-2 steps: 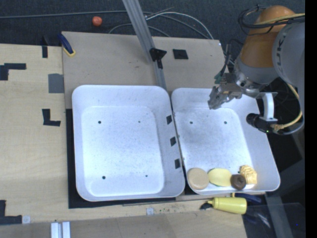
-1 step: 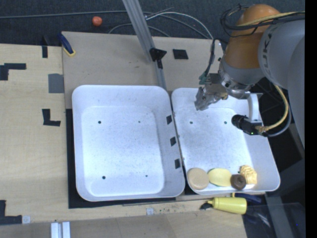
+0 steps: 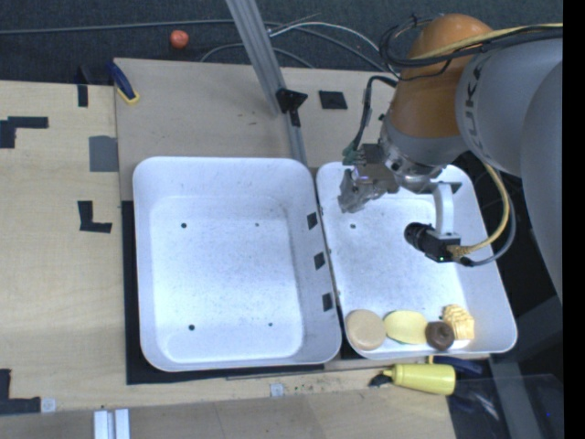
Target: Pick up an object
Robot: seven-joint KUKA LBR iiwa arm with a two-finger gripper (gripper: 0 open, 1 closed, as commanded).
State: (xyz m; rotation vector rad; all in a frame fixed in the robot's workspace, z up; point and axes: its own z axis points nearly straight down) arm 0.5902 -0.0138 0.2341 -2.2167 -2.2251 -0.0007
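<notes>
My gripper (image 3: 355,198) hangs over the far left part of the right bin (image 3: 402,273), under the grey arm with its orange band. Its fingers point down and look close together, with nothing seen between them. Along the bin's near edge lie a tan round piece (image 3: 365,329), a pale yellow oval piece (image 3: 404,326), a dark brown round piece (image 3: 440,335) and a yellow ridged piece (image 3: 458,320). These lie well below the gripper in the view, apart from it.
The left bin (image 3: 224,263) stands beside the right one. A yellow-handled tool (image 3: 422,378) lies on the bench just in front of the right bin. A metal pole (image 3: 265,62) slants up behind the bins. A small orange ball (image 3: 179,37) rests far back.
</notes>
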